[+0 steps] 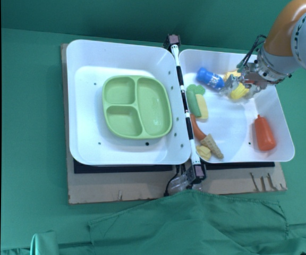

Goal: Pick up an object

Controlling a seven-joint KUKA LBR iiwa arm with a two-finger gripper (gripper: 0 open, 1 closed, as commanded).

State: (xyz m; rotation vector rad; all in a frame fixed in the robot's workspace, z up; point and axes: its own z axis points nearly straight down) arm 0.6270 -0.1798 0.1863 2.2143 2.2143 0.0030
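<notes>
The gripper (pixel 238 89) hangs low over the far part of the right bin (pixel 283 134), right at a yellow toy (pixel 239 92) that lies partly under it. A blue bottle (pixel 210 79) lies just left of it. Along the bin's left side lie a green and yellow corn piece (pixel 197 102), a sausage (pixel 197 128) and a waffle cone (pixel 212 145) next to a small yellow piece (pixel 203 152). An orange-red bottle (pixel 264 133) lies at the right.
The left bin (pixel 84 116) holds a light green divided plate (pixel 137 106). A rail with black clamps (pixel 180 97) separates the bins. Green cloth (pixel 195 222) is bunched at the bench's front edge.
</notes>
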